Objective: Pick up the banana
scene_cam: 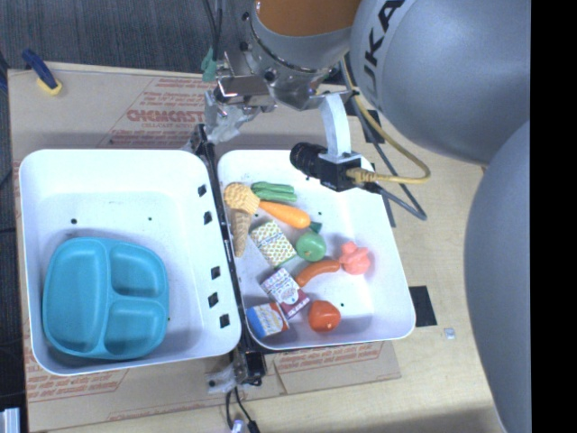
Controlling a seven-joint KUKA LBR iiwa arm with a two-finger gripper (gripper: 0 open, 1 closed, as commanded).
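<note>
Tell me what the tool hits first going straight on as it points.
Probably the back rims where the two shallow white bins meet; the tool hangs above that joint. Depth is unclear, so it might land on the printed brown cardboard just behind.

The bench (pixel 433 269) is a pale tan surface. Directly on it lies a flattened brown cardboard sheet (pixel 135 106) printed with red lettering, visible past the far edge of the bins and again along their near edge. On the cardboard stand two shallow white bins, touching side by side: the left bin (pixel 108 174) and the right bin (pixel 379 233). A small black square mark (pixel 421 306) sits on the bench just right of the right bin.
</note>
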